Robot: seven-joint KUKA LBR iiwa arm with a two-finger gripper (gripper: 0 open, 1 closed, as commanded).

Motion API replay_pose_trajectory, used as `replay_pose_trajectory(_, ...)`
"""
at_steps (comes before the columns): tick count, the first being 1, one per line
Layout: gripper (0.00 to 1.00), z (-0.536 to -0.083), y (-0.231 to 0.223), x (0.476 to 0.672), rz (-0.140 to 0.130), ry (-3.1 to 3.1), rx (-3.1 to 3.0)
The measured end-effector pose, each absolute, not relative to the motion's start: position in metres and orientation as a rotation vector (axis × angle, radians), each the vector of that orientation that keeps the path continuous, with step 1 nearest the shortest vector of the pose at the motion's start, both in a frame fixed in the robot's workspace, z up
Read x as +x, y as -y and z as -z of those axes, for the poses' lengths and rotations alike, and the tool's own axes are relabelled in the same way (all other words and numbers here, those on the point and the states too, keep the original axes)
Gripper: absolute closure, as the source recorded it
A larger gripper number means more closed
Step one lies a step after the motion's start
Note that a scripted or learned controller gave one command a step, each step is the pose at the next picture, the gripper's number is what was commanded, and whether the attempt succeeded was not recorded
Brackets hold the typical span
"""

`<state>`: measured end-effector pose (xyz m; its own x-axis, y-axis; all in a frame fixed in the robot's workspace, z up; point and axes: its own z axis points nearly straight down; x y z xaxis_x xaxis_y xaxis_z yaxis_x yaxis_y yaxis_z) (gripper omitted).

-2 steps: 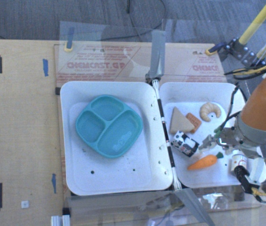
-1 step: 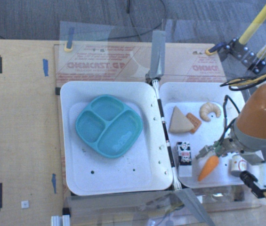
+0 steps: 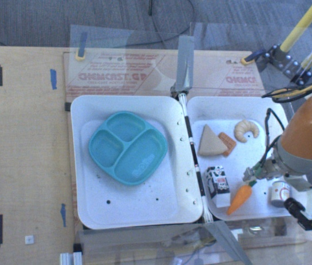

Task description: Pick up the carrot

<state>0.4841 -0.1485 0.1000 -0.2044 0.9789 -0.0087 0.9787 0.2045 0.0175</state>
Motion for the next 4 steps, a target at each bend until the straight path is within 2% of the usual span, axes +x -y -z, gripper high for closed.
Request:
replay_pose_trajectory(1,1.00,-0.090,0.100,0.483,-0.007,-2.328,2.086)
replay_pose_trajectory(2,1.00,-0.184,0.029,0.480,0.001,-2.133,2.307)
replay_pose_trajectory(3,0.00,-0.184,0.028,0.480,0.001,-2.134,2.307)
replay_pose_trajectory(4,0.00,-0.113,0.114,0.481,-0.005,-2.196,2.231)
